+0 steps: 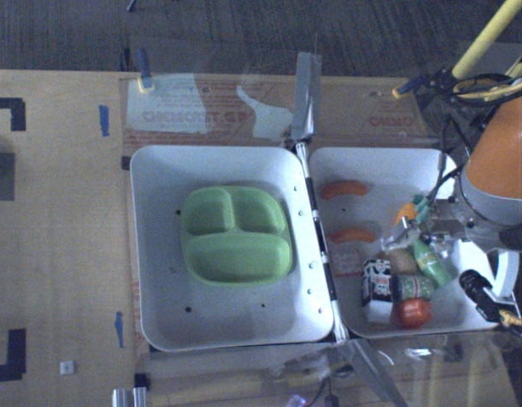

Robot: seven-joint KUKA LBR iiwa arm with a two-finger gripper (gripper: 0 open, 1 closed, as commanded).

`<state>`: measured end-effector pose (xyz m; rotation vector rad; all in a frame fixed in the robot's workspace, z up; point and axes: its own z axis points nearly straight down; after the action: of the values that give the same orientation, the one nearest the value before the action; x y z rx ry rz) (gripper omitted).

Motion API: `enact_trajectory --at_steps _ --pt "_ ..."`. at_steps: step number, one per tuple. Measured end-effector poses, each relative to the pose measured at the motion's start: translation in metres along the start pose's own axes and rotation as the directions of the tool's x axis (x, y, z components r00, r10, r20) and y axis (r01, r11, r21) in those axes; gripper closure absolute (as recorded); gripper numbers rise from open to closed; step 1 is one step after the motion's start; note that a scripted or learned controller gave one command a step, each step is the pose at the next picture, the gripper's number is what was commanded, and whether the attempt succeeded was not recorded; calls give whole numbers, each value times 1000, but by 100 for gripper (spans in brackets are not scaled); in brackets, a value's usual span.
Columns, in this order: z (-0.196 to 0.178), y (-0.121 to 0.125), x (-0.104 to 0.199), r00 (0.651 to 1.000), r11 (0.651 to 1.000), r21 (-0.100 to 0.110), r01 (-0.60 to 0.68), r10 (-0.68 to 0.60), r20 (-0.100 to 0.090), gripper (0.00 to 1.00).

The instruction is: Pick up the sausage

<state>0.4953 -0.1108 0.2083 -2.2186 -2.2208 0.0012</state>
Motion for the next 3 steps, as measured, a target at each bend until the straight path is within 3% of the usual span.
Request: enact_trajectory --at_steps 1,2,3 --pt "4 54 57 999 999 -3 36 -36 1 0" --pt "24 57 96 999 999 0 43 -43 1 0" --pt "23 110 35 993 993 -4 121 -121 3 0"
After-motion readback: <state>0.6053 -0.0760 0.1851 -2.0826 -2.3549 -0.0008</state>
